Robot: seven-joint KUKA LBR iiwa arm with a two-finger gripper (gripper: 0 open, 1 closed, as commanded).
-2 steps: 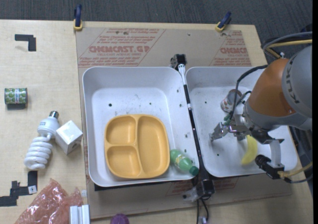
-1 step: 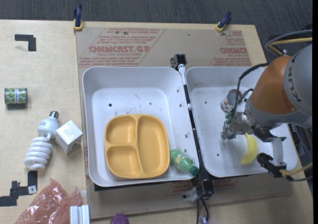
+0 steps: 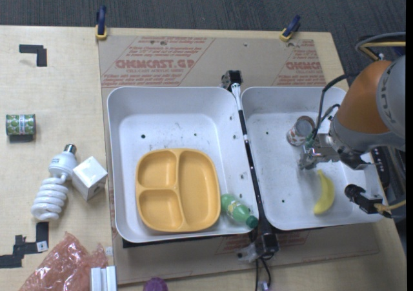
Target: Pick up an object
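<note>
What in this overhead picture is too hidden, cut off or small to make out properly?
- Robot hand, camera view: the grey arm's bulk covers it, so open or shut is unclear.
- Small round can-like object, right white bin: partly behind the hand; label unreadable.
- Green plastic bottle, left bin's corner: its end is tucked against the yellow divided plate.
- Purple item: cut off by the bottom edge.
- Small green can: print too small.

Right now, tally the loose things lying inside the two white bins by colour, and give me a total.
Yellow: 2, the yellow three-compartment plastic plate and the yellow banana.
Green: 1, the green plastic bottle.
Silver and red: 1, the small metal can.
Total: 4.
</note>
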